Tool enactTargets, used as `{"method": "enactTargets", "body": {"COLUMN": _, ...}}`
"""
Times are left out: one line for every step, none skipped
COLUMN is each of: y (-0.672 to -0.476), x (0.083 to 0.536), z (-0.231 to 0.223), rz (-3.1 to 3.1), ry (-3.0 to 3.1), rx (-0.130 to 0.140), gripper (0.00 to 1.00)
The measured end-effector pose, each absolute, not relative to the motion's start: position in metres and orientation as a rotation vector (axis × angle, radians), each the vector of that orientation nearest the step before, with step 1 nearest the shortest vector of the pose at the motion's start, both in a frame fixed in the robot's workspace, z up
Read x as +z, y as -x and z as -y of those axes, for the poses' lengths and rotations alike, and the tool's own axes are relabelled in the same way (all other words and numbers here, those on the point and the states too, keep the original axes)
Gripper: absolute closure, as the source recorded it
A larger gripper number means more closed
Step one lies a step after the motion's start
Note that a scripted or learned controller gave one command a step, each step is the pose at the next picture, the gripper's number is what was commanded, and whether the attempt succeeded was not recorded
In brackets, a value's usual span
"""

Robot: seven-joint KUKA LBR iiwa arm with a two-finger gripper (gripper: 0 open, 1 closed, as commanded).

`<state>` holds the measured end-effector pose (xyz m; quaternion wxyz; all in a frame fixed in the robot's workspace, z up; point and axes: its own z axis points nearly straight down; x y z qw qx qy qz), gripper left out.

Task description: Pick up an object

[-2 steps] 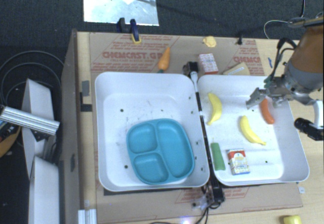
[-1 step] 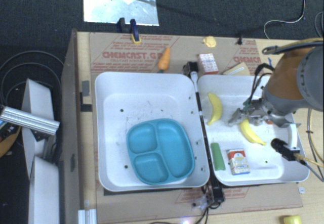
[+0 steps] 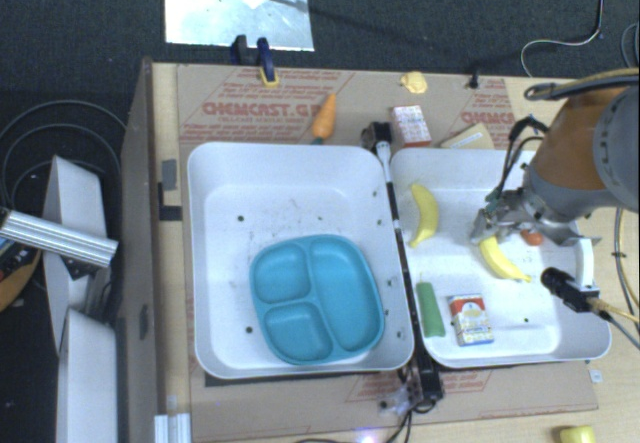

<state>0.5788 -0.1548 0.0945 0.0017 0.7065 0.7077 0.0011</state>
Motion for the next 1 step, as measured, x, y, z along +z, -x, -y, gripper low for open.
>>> {"method": "enactTargets", "body": {"y": -0.5560, "x": 0.1884, "z": 0.0424, "rz": -2.233, "ry": -2.209, "rx": 0.007, "gripper": 1.00}}
